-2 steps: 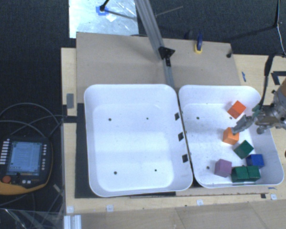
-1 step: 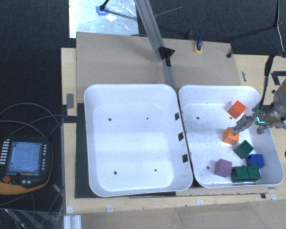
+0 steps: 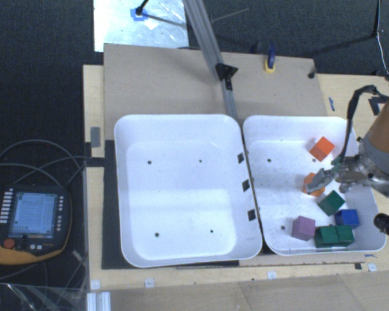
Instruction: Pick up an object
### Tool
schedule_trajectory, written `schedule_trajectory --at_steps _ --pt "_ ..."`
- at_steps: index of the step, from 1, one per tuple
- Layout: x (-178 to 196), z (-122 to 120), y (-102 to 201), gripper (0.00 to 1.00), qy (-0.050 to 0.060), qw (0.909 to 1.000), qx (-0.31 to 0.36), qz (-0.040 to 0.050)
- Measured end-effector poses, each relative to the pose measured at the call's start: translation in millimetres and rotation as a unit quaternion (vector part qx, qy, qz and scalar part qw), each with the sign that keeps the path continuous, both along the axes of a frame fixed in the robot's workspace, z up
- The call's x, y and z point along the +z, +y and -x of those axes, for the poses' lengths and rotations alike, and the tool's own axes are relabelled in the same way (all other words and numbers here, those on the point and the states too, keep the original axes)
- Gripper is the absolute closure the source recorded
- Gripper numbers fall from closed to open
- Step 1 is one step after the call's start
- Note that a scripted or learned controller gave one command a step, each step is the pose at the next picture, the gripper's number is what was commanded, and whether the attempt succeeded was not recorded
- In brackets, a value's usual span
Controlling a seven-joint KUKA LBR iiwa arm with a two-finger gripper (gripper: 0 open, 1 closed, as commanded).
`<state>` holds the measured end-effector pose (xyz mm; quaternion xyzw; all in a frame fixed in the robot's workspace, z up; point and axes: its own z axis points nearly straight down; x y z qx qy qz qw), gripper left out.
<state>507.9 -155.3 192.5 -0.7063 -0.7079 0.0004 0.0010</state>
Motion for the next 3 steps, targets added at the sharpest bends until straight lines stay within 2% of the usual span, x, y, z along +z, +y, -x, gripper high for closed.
schedule_trajectory --at_steps 2,3 --pt "-104.8 9.4 2.4 0.00 0.001 1.0000 0.000 -0.0002" --pt "-91.4 7.1 1.8 1.00 -0.003 1.0000 0.001 0.0005"
